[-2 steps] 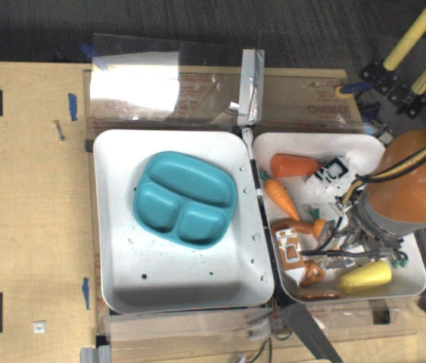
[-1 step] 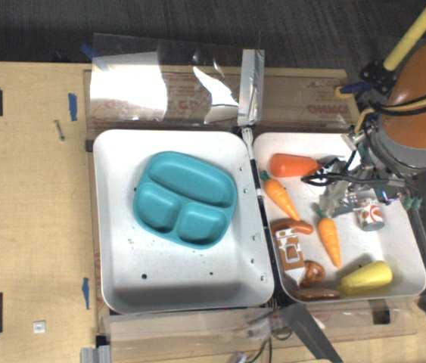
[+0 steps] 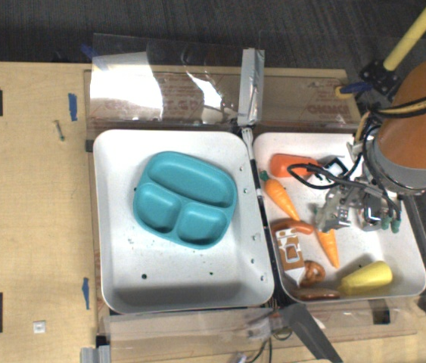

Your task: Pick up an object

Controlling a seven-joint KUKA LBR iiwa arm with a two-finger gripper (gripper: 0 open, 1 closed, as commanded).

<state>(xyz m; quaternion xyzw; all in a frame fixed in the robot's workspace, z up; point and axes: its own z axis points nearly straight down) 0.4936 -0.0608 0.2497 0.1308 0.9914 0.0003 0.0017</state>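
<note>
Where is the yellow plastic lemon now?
The yellow plastic lemon lies in the right white bin, at its near right corner, beside the small orange carrot.

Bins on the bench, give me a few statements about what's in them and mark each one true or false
1. A teal tray lies in the left bin. True.
2. The tray has one single compartment. False: it has three, one long and two smaller.
3. The gripper is over the right bin. True.
4. The yellow lemon lies in the left bin. False: it lies in the right bin, near its front edge.
5. Two carrots are in the right bin. True: one is near the divider, one just below the gripper.
6. The pretzel sits on the teal tray. False: it is in the right bin, left of the lemon.
</note>
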